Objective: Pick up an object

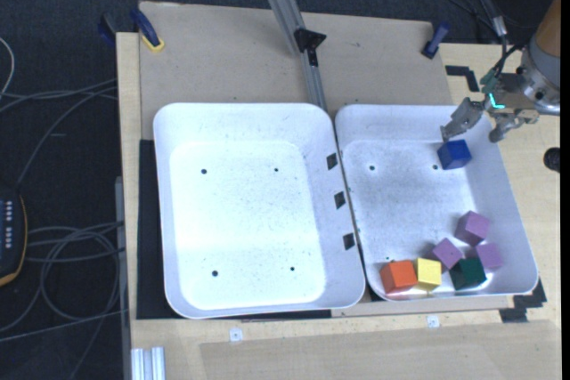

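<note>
My gripper (pixel 481 125) hangs over the far right corner of the right bin (pixel 401 200), open, its two fingers spread with nothing between them. A blue cube (pixel 454 154) lies on the bin floor just below and in front of the left finger (pixel 460 117); whether they touch is unclear. In the bin's near right corner are an orange cube (pixel 399 274), a yellow cube (pixel 429 270), a green cube (pixel 467 274) and three purple cubes (pixel 473 227), packed close together.
The left bin (pixel 240 218) stands beside the right one, with black clips (pixel 338 198) along their shared edge. A metal pole (pixel 285 4) slants up from the back of the bench. Blue clamps (pixel 147 29) grip the board's far corners.
</note>
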{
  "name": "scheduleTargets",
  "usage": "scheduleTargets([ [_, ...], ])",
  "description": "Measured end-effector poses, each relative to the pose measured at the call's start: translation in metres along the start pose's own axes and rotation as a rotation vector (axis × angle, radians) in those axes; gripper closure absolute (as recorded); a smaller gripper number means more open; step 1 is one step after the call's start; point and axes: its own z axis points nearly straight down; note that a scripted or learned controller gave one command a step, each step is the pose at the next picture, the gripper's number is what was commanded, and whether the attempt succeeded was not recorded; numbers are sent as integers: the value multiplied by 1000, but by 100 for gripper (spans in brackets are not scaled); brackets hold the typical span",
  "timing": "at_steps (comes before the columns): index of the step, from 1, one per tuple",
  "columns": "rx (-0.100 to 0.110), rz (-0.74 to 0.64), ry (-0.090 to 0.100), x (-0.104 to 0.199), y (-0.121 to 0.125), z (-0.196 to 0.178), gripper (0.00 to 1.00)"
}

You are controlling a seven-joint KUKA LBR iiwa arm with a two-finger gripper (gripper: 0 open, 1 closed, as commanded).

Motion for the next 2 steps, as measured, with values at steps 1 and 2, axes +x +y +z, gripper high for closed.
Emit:
scheduleTargets([
  [1,7,1,1,1,-6,62,0],
  [2,5,1,0,2,1,108,0],
])
